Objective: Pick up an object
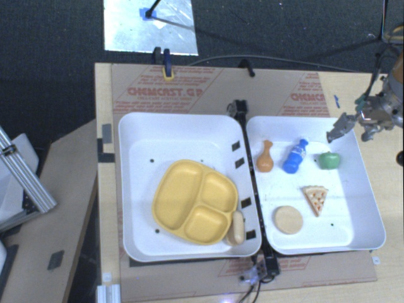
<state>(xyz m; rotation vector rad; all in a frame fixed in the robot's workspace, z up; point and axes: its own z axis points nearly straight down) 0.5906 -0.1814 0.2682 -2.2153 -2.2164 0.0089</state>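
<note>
The right bin (365, 227) holds an orange drumstick (265, 157), a blue bottle (294, 156), a green round piece (329, 161), a pizza slice (315, 199) and a tan round cookie (288, 219). My gripper (351, 131) hovers over the bin's far right corner, just above and right of the green piece. It is open, with nothing between its fingers (336, 130).
The left bin (183, 124) holds a yellow compartment plate (196, 201), with a beige bread roll (237, 227) at its right edge. A black divider clip strip (247, 169) runs between the bins. A foil sheet (150, 16) lies beyond the bench.
</note>
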